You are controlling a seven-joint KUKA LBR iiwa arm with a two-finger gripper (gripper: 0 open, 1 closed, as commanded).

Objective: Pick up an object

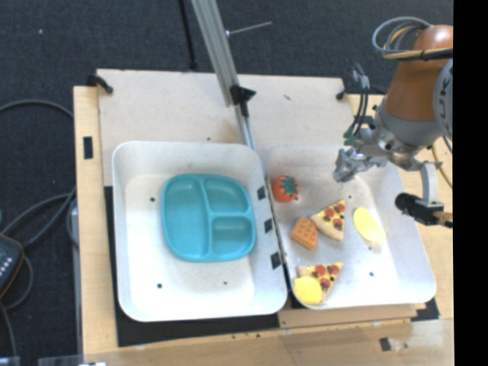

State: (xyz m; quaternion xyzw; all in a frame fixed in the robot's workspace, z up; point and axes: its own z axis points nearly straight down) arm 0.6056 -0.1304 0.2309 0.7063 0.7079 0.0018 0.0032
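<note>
Entry: arm reaches in over the right bin (404, 280). The gripper (347, 166) hangs above that bin's far half, with nothing visible between its fingers. Whether the jaws stand open or closed cannot be told from this slant; the fingertips blur into one dark-grey mass.

Candidate objects, all placed relative to the pizza slice (331, 219) near the bin's middle:
- tomato (285, 188): left of the slice and farther back, close to the divider between the bins.
- waffle (304, 233): just beside the slice, on its left and slightly nearer the camera.
- yellow piece (368, 225): just right of the slice, long axis running front to back with a slight slant.
- second pizza slice (325, 274): toward the front, touching a yellow disc (308, 289) at the front-left corner.

Key relation: the pizza slice lies almost directly toward the camera from the gripper and appears to be the nearest object. Its point aims away from the waffle, upper right.

Judgement: a short advance toward the front edge, then a descent, would reach it. The left bin holds a teal divided plate (207, 217), well apart from the slice.
</note>
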